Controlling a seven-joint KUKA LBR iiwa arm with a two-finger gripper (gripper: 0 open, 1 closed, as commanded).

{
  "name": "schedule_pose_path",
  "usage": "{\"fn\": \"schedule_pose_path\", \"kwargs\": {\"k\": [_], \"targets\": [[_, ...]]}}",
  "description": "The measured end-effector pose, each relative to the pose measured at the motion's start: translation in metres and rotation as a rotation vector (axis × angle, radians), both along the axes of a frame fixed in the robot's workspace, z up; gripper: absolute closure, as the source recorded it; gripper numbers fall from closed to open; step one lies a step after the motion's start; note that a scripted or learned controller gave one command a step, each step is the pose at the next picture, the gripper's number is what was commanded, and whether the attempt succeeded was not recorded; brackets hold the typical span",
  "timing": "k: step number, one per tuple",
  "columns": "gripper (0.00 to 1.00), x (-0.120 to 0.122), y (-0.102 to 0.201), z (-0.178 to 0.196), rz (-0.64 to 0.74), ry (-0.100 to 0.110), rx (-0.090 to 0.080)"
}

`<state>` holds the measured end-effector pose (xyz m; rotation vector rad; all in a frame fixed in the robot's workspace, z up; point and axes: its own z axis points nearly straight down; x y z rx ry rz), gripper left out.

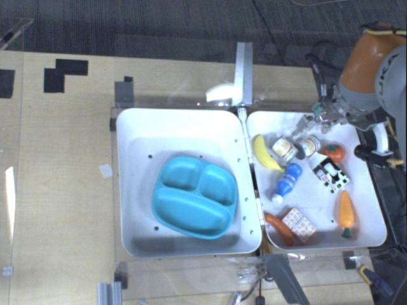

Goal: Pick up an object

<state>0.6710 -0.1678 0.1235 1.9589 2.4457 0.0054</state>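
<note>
The right bin point(379, 230) holds several small items. A yellow banana point(264, 152) lies at its left, beside two small jars point(283, 149) point(310, 146). Below them lies a blue bottle point(289, 180). A red-orange fruit point(334, 151), a black-and-white block point(331, 173), an orange carrot point(345, 211), a red sausage point(278, 227) and a checkered box point(299, 224) are spread over the rest. My gripper point(310, 126) hangs low over the bin's back edge, just above the two jars. Nothing shows as held.
The left bin point(127, 170) contains a blue divided plate point(196, 196). A metal post point(244, 75) rises behind the wall between the bins. The arm's orange band point(375, 56) and cables sit over the right bin's back right corner.
</note>
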Motion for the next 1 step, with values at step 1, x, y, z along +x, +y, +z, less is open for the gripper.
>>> {"fn": "schedule_pose_path", "kwargs": {"k": [1], "targets": [[1.00, 0.0025, 0.0009, 0.0133, 0.005, -0.008, -0.003]]}}
